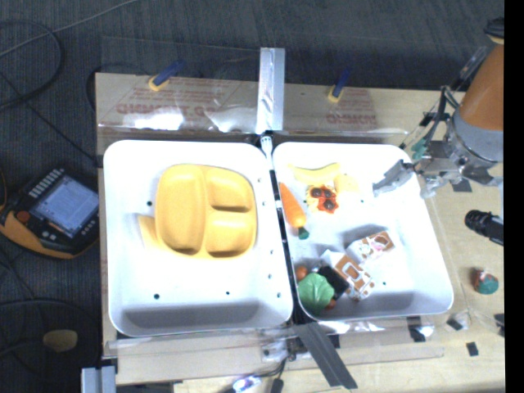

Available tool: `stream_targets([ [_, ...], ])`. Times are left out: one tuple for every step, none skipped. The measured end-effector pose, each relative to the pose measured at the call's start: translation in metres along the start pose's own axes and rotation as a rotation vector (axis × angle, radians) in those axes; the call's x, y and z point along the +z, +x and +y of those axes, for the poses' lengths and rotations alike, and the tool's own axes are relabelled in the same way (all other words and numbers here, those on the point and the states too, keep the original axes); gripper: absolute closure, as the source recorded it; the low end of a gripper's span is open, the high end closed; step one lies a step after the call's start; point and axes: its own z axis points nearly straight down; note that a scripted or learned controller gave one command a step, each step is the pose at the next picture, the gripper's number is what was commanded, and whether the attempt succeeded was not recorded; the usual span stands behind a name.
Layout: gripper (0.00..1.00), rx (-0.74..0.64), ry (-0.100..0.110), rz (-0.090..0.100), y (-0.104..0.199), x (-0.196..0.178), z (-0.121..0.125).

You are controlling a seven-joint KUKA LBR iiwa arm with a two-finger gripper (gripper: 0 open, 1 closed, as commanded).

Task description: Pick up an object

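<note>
1. Several small objects lie in the right bin (426,244), and none of them is between my fingers (407,174).
2. Along that bin's left wall lies an orange carrot (292,205) with a green end pointing toward the near side.
3. Just right of the carrot, toward the far wall, a pale yellow piece (318,171) lies flat, with a dark red-and-black item (323,196) beside it.
4. Nearer the front, a brown-and-white patterned package (360,262) lies tilted; a second part of it sits just right and farther back.
5. At the front left corner, a green rounded thing (311,289) touches a black one (333,281).
6. My fingers hang over the far right corner of this bin, spread apart with nothing between them, well apart from the package and the carrot.
7. My wrist reaches in from the right, grey under an orange band.
8. To the left, the other bin (123,236) holds a yellow divided tray (205,210), upside up, near its middle.
9. Both bins sit side by side on the surface (475,256).
10. On the floor to the left lies an orange-edged handheld device (53,211).
</note>
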Motion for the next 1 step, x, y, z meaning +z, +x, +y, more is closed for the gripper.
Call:
stream_targets([
  [1.00,-0.002,0.001,0.002,0.0015,-0.0083,0.0008],
])
